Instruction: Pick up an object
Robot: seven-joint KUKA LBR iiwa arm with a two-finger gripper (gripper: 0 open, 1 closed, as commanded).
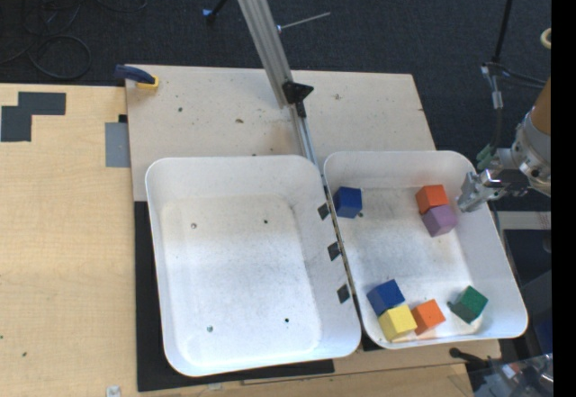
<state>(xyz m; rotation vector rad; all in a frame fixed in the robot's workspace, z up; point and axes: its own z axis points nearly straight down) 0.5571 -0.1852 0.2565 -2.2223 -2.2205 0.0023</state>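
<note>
The right bin [409, 172] holds several small blocks. A blue cube [347, 202] sits near its left wall. An orange cube [432, 198] and a purple cube [439, 220] touch each other at the upper right. Along the front lie another blue cube [386, 295], a yellow cube [397, 322], a second orange cube [428, 315] and a green cube [469, 304]. My gripper [477, 190] hangs over the right bin's right rim, just right of the orange and purple pair, with nothing visibly held.
The left bin [162, 206] stands beside the right one, joined by black clips [334, 251]. A slanted aluminium bar [261, 26] rises behind the bins. A blue and yellow clamp [137, 76] lies at the bench's far left corner.
</note>
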